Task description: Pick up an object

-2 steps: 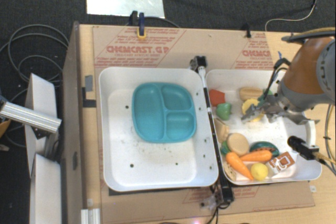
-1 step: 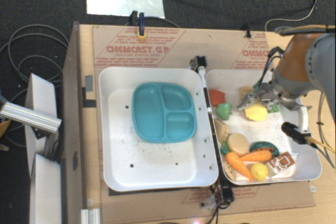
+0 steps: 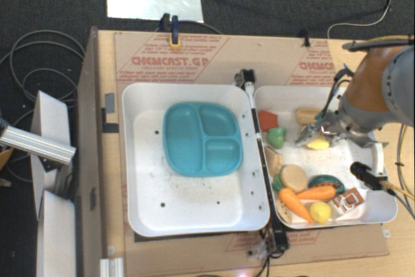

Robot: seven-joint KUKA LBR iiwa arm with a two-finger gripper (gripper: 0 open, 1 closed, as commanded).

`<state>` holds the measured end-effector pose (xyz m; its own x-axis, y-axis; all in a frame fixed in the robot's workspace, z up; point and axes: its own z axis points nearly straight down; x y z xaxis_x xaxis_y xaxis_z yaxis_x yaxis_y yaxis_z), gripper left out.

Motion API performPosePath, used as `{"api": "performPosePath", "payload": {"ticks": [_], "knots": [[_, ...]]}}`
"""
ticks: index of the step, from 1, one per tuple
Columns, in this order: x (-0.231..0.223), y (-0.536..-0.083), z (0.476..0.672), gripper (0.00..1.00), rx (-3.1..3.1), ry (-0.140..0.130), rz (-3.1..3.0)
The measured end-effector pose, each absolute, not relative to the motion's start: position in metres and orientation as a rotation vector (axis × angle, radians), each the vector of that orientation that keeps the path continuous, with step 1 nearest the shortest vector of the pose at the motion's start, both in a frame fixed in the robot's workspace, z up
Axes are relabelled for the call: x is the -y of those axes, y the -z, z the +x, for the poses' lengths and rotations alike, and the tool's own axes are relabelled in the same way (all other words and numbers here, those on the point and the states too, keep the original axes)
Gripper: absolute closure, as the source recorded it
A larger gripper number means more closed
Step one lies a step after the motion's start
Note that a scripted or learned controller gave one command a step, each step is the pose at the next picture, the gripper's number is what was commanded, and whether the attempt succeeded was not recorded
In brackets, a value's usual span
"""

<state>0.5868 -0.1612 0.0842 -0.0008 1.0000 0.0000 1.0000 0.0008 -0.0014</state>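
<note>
Where bins meet board (image 3: 170,61) — "CHEMCAST GP" (red print).

You have most open floor in the left bin (image 3: 139,204), around the teal divided plate (image 3: 202,138) at its centre. The right bin (image 3: 382,204) is crowded: carrots (image 3: 305,198), a lemon (image 3: 320,211) and a round bun (image 3: 293,177) pack its 6 o'clock end, and the arm (image 3: 379,84) blocks 2 o'clock. Bare floor lies around 4 o'clock.
</note>
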Motion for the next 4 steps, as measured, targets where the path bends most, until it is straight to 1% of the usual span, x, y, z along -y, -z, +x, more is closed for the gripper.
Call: {"api": "performPosePath", "payload": {"ticks": [1,2,3,4], "knots": [[0.18,-0.085,0.601,0.0,2.225,0.004,-2.224],[0.126,-0.084,0.544,0.0,2.221,-0.001,-2.213],[0.148,-0.085,0.589,0.0,2.231,0.005,-2.221],[0.148,-0.096,0.588,1.0,2.232,0.005,-2.218]]}}
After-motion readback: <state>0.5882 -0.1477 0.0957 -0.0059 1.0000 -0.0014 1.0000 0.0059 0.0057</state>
